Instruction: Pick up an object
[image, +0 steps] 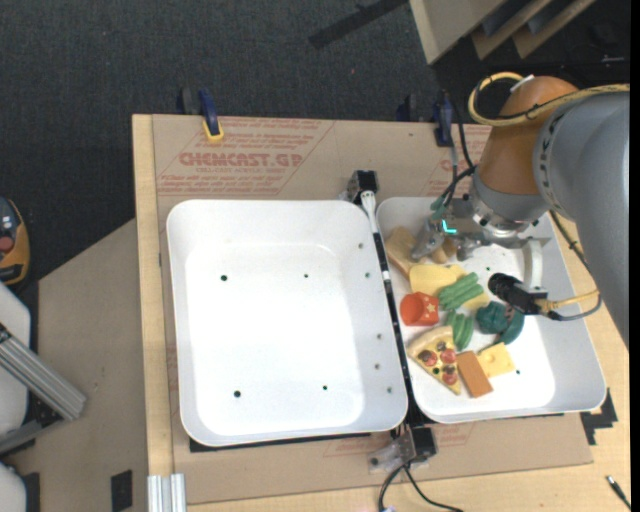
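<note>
My gripper (447, 238) hangs low over the far part of the right bin (565, 398), just above a pale yellow piece (435, 277) and beside a tan bread-like piece (401, 246). Toy foods lie packed together in this bin: a red tomato (420, 308), green beans (461, 292), a small green pepper (463, 329), a teal item (496, 319), a pizza slice (436, 354), a yellow cube (496, 360) and an orange-brown block (474, 376). The wrist hides the gripper's tips, and I see nothing held.
The left bin (182, 232) is bare white inside with a few dark dots. A black divider (380, 262) runs between the bins. Both stand on a cardboard sheet (250, 150) held by clamps at the far edge. The arm (590, 150) covers the upper right.
</note>
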